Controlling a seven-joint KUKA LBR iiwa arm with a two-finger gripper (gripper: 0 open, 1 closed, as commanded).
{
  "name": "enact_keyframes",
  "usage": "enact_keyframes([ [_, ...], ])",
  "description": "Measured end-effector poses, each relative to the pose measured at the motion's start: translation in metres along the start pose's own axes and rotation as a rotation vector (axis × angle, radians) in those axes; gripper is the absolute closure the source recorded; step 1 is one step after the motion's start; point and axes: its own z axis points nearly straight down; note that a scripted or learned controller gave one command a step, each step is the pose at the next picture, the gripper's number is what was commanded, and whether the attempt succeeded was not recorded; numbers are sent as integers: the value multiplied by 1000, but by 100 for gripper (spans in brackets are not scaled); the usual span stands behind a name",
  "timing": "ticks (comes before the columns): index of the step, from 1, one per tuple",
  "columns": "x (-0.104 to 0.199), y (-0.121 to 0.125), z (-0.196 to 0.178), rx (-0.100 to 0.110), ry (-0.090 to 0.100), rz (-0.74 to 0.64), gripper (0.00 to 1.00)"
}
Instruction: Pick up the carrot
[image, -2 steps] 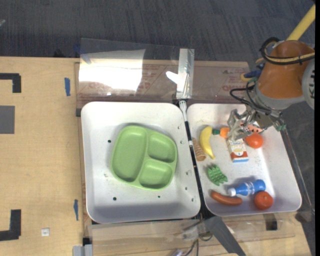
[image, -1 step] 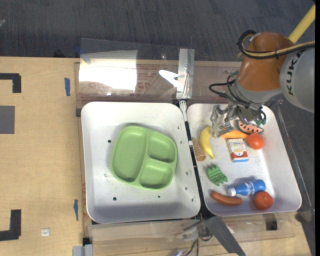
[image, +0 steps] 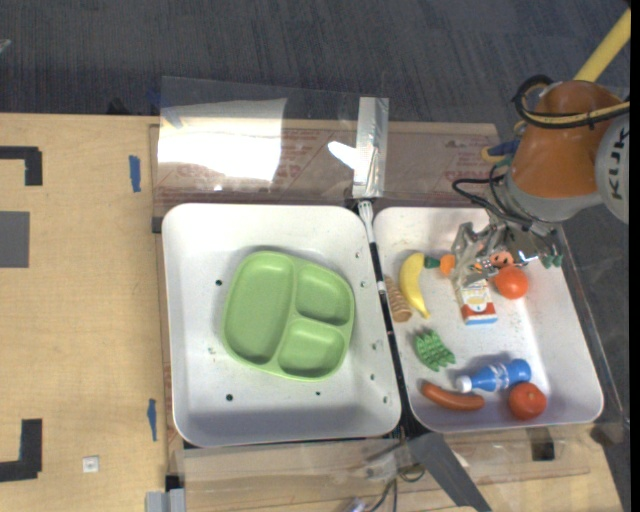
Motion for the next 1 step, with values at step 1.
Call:
enact_keyframes([
  [1,97,-9,-121,5,-7,212,100],
])
